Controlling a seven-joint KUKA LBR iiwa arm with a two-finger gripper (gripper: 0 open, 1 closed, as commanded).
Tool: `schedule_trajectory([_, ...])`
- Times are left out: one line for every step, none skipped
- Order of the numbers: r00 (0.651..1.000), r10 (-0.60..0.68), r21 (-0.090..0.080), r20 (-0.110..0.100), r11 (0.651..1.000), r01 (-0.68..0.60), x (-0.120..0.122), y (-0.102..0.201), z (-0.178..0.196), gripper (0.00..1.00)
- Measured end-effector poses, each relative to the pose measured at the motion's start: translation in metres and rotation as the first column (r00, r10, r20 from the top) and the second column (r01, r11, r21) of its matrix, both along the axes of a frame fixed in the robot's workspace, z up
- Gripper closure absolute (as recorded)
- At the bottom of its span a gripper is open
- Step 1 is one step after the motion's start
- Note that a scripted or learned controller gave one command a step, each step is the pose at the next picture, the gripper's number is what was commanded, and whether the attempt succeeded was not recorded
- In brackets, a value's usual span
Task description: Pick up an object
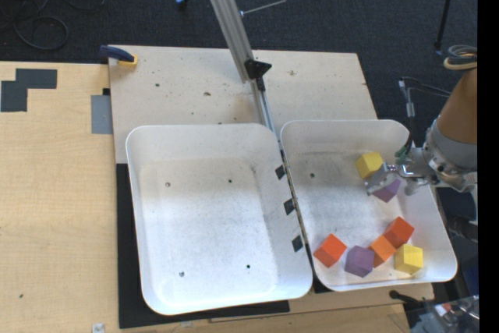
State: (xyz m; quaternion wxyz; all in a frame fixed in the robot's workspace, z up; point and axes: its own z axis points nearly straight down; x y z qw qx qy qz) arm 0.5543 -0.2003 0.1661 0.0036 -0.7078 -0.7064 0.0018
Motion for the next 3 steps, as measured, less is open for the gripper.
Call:
schedule_trajectory([1.000,-0.001,0.001,-0.001,1.000,0.001,0.001,0.001,-0.064,0.00])
schedule_trajectory([1.000,-0.008,-0.001,0.004,1.000,0.008,0.002,-0.001,-0.050,1.00])
schedule_trajectory([1.000,-0.007,-0.003,0.010,1.000,0.007,-0.006,0.002,0.005,1.00])
